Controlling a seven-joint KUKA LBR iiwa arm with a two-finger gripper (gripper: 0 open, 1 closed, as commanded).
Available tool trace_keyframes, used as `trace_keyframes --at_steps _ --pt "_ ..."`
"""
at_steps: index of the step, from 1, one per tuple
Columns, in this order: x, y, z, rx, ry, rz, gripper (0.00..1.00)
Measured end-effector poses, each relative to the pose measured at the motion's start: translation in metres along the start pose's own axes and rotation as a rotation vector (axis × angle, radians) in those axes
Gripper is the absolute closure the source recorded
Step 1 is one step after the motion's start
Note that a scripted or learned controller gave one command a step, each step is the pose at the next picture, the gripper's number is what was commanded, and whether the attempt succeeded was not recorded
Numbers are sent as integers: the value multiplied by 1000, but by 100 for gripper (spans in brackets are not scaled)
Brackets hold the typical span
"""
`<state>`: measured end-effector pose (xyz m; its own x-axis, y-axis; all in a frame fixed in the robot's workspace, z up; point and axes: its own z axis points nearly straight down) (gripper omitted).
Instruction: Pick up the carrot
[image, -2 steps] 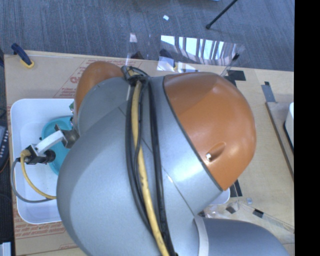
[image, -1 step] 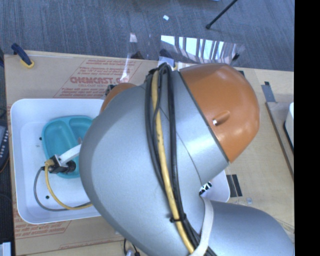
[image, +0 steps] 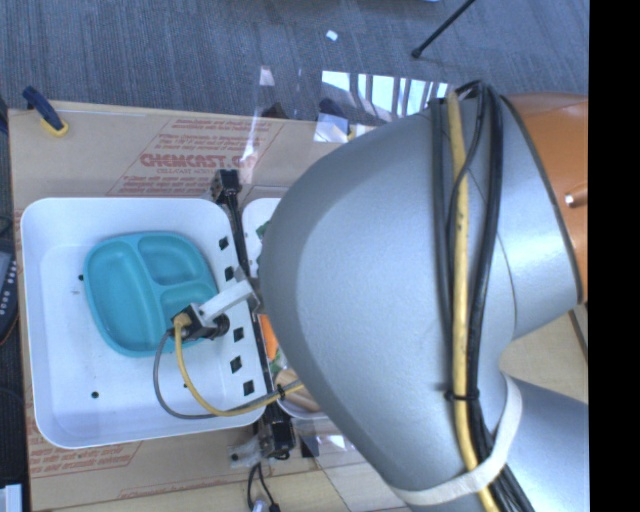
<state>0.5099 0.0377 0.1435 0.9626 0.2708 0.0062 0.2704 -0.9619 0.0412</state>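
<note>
The arm (image: 400, 300) hangs low over the right bin (image: 260, 215), so this looks like the reach stage. What seems to be the carrot (image: 266, 340) is an orange sliver at that bin's 9 o'clock edge. The gripper is hidden under the arm, and I cannot tell whether it is clenched or released. The next move calls for centring on the carrot before closing.

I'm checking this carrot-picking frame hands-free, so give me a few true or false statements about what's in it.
1. A teal divided plate lies in the left bin. True.
2. The grey arm covers most of the right bin. True.
3. The bins sit on a green cloth. False: on brown cardboard with red print.
4. The carrot lies on the plate. False: an orange sliver, perhaps the carrot, shows at the right bin's edge beside the arm.
</note>
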Motion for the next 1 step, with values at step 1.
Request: trace_keyframes --at_steps 1 --pt "27 36 -48 49 -10 13 0"
